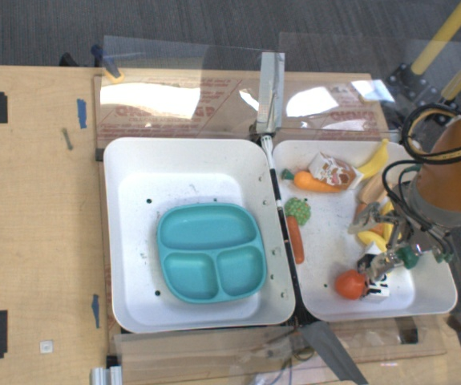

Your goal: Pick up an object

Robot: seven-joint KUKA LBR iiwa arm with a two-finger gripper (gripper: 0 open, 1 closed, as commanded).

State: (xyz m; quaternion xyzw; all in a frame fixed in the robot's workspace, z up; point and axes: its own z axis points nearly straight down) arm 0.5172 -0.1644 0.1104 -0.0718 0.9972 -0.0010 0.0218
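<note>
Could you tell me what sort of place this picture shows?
Probably a robotics lab bench for pick-and-place trials: two white bins side by side, toy food such as a plastic carrot and tomato, and a robot arm reaching in.

Light: bright, even, apparently from overhead.
Glare: two white patches on the clear panel (238,103) behind the bins.
Shadows: soft, short; a faint one along the left bin (126,239) inner wall.
Focus: fair overall; small items near the gripper (380,265) are blurred and hard to separate.
Edges: slight softening toward the corners.
</note>
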